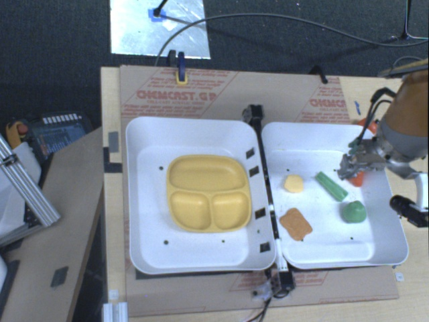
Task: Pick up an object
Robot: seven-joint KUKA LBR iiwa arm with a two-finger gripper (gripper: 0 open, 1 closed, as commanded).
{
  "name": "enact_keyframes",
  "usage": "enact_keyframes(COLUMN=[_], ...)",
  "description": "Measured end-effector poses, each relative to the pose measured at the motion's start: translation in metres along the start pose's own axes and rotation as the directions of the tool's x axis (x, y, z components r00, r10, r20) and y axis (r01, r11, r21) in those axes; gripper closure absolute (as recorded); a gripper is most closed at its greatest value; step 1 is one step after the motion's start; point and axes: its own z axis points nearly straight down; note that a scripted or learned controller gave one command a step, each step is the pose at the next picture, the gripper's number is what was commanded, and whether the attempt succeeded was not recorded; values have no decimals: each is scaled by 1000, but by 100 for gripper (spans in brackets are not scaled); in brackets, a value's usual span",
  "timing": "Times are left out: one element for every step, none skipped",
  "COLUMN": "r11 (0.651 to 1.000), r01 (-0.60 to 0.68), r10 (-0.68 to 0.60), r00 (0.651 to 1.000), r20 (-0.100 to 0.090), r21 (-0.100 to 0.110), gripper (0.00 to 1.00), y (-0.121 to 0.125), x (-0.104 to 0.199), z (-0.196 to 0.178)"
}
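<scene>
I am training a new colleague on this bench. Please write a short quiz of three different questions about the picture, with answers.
1. True or false: the yellow tray lies in the right bin.
2. Which lies nearest the pincer? A) green stick B) brown piece C) yellow lump
3. What colour is the round object below the stick?

Key: 1 false, left bin; 2 A; 3 green.

bins [201,129]: smooth white plastic, slight gloss
tray [206,192]: yellow plastic, matt
bench [221,89]: brown cardboard sheet, printed, matt
plate [161,19]: shiny metal, scuffed
floor [53,39]: dark rough carpet
</scene>
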Motion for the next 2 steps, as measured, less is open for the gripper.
enact_keyframes(r11=[1000, 1000], r01=[0, 4], r10=[0, -4], r00=[1000, 1000], r20=[0, -3], r21=[0, 5], gripper=[100, 100], y=[2, 7], x=[0, 50], z=[-50, -40])
